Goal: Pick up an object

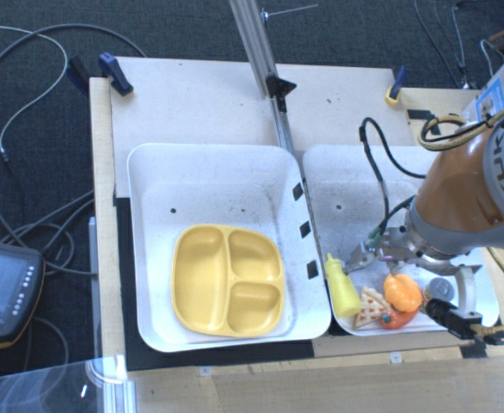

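Observation:
In the right bin [347,175] several toys lie along the front wall. A yellow squeeze bottle [341,287] rests by the left wall, with a pizza slice [371,307] to its right. Beside those are an orange fruit [402,292] and a red piece [396,319] below it. My gripper [365,249] hangs low over the bin floor, just above and to the right of the bottle's cap and left of the orange fruit. Its fingers stand open with nothing between them. The grey and orange arm [458,196] covers the bin's right side.
The left bin [149,188] holds a yellow divided plate [229,279] towards its front. A metal pole [250,24] slants down to the divider between the bins. Black cables [377,157] loop over the back of the right bin.

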`<state>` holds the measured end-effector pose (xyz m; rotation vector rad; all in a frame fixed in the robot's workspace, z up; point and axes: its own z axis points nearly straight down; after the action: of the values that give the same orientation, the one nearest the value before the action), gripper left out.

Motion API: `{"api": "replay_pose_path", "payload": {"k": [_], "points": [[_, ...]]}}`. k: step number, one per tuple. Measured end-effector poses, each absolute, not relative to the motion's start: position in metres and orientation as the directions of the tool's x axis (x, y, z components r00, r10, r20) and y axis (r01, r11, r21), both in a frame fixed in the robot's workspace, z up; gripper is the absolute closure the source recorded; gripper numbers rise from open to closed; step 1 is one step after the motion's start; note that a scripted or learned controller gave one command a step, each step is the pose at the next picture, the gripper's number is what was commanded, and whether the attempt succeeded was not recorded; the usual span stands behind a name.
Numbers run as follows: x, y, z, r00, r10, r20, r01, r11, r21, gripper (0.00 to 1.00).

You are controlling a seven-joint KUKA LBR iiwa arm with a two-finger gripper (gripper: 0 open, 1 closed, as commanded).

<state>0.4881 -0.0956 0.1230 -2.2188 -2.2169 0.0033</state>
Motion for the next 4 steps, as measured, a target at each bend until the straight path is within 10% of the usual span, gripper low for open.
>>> {"api": "replay_pose_path", "payload": {"k": [1,2,4], "points": [[0.491,-0.103,0.095,0.01,1.0,-0.014,1.0,-0.01,0.014,0.0],[0.492,-0.102,0.106,0.009,1.0,-0.014,1.0,-0.009,0.017,1.0],[0.497,-0.086,0.226,-0.003,1.0,-0.001,1.0,0.003,0.008,1.0]]}}
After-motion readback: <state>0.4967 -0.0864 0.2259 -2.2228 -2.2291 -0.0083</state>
